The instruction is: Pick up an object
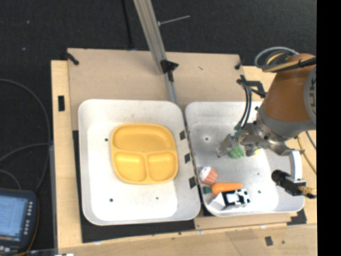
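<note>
Hovering over the right bin [266, 116], gripper [236, 147] seemingly closing on a small green object [236, 153]; grip uncertain. Possibly slipping free. Lying nearer the bin's front edge: carrot [226, 186], checkered block [235, 198].

A yellow divided plate [144, 153] lay in the left bin [96, 196]. In the right bin [213, 121], the gripper [236, 147] hung low beside a small green object [236, 153], touching or nearly so. Near that bin's near-left corner lay an orange carrot [226, 186], a pinkish piece [207, 174] and a black-and-white item [234, 198].
</note>
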Robot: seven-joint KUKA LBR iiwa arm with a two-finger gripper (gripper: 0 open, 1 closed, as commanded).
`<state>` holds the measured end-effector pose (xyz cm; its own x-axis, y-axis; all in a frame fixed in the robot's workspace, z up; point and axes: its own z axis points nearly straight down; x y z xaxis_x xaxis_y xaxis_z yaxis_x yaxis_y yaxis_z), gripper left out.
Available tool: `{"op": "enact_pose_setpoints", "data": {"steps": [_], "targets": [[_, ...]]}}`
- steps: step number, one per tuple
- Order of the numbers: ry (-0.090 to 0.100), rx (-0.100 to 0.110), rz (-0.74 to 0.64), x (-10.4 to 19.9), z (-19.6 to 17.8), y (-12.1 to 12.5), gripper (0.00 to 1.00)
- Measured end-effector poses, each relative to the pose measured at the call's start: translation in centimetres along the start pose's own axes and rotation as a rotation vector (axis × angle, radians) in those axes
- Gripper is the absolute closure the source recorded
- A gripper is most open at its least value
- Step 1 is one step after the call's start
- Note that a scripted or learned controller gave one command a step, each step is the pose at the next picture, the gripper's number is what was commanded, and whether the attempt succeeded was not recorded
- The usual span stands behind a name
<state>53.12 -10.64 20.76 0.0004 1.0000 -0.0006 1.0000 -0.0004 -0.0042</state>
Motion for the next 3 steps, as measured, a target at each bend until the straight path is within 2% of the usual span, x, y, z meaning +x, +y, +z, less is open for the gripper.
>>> {"op": "enact_pose_setpoints", "data": {"steps": [1, 2, 3], "targets": [[0.0, -0.001, 0.001, 0.2, 4.3, -0.3, 0.0], [0.0, 0.001, 0.001, 0.1, 10.6, -0.4, 0.0], [0.001, -0.008, 0.006, 0.0, 9.2, -0.1, 1.0]]}}
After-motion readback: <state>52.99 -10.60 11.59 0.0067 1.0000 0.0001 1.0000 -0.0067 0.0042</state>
